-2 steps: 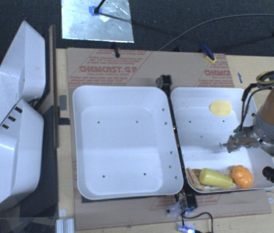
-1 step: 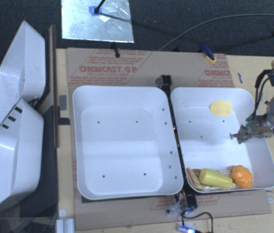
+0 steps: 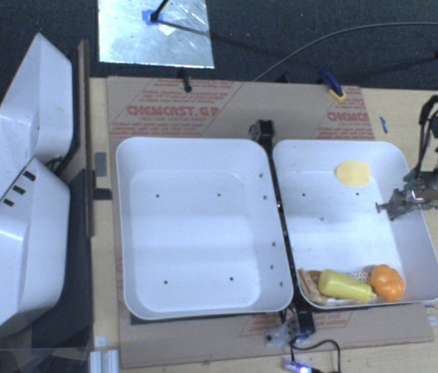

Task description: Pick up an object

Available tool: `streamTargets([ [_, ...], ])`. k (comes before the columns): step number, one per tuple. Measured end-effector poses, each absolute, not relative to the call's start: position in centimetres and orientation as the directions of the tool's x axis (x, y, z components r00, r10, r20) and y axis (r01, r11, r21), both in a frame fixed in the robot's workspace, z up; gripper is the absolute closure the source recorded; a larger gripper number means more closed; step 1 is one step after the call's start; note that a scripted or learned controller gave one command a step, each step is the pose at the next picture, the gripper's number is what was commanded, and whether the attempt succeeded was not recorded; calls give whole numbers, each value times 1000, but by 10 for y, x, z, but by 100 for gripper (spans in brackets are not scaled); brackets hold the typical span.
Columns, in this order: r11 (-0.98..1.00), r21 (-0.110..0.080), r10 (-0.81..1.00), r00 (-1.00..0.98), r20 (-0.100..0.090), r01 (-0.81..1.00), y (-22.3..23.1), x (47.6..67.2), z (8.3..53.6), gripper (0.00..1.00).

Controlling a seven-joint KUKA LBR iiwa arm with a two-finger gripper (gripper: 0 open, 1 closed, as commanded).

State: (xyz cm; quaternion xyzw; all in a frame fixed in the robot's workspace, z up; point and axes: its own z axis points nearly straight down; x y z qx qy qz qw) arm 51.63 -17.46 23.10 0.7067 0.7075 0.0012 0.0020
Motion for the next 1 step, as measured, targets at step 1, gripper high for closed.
streamTargets([
  [1,1,3,1000,-1,-1,1000,-175,517,259,100],
])
